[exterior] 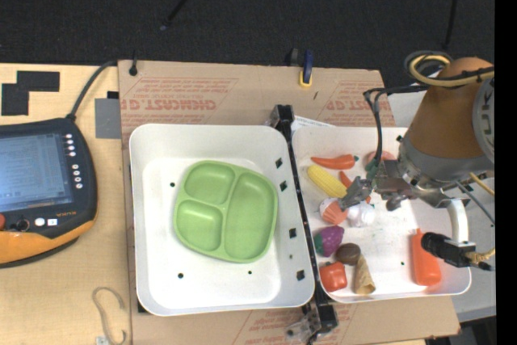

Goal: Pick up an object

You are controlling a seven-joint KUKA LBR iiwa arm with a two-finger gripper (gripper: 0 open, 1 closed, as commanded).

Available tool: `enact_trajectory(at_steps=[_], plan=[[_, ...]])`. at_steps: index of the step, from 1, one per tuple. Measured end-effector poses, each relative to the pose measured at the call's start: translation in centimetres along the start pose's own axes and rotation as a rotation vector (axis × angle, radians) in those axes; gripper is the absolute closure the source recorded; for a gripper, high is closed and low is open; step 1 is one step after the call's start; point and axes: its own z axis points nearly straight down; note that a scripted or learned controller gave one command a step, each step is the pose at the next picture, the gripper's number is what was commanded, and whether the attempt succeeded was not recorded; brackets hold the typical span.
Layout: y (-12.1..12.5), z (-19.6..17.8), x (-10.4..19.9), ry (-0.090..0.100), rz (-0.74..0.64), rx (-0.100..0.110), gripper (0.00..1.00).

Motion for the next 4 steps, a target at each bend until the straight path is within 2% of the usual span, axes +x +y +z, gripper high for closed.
enact_trajectory(at_steps=[1,2,3,4], plan=[[0.3,-0.7,0.0,-0.002,-0.002,-0.013,0.00],[0.7,5.6,0.6,-0.001,-0.003,-0.007,0.00],[0.8,10.2,0.7,-0.002,-0.001,-0.012,0.00],[0.7,9.1,0.5,-0.001,0.008,-0.011,1.00]])
